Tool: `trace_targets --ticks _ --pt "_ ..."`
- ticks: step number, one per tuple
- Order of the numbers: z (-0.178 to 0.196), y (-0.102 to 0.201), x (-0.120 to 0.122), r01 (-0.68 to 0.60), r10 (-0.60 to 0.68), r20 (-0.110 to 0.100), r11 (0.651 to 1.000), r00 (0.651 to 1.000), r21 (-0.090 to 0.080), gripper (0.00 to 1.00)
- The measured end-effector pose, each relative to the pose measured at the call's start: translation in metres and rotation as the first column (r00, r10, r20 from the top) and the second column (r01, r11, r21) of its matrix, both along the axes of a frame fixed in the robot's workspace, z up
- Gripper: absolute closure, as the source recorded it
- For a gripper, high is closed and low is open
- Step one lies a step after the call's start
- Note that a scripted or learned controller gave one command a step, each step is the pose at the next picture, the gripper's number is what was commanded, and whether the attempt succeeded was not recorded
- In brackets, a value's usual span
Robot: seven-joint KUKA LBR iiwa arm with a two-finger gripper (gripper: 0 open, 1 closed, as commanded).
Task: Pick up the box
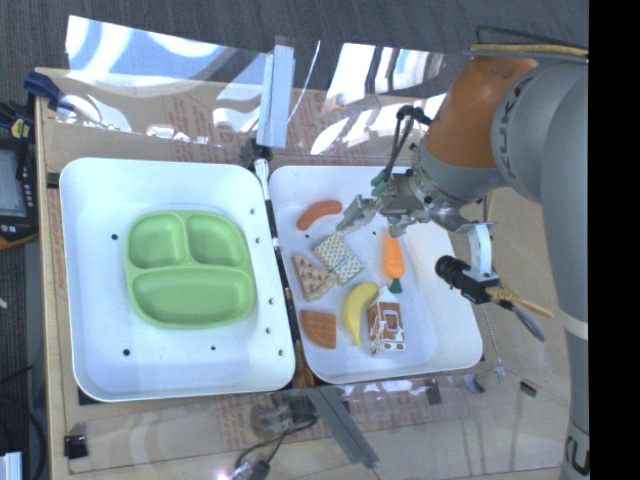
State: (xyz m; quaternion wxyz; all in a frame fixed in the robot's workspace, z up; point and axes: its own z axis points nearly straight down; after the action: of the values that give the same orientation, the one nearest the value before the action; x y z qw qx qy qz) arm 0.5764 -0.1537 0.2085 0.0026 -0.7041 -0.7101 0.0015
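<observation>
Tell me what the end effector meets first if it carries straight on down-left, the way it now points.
Probably the patterned box: the end effector hangs just up-right of it, angled toward it. The sausage lies to one side. Height above the bin is unclear.

The small patterned cardboard box (338,256) is hemmed in: red sausage (319,213) above, waffle wedge (312,277) left, yellow banana (357,311) below, orange carrot (394,256) right. Bare floor shows along the right white bin (455,343)'s right side.
</observation>
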Motion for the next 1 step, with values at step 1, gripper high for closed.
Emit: trace_targets --ticks 1 --pt "-0.1037 0.0004 -0.0078 -0.098 0.098 0.003 0.995 0.995 -0.002 0.0"
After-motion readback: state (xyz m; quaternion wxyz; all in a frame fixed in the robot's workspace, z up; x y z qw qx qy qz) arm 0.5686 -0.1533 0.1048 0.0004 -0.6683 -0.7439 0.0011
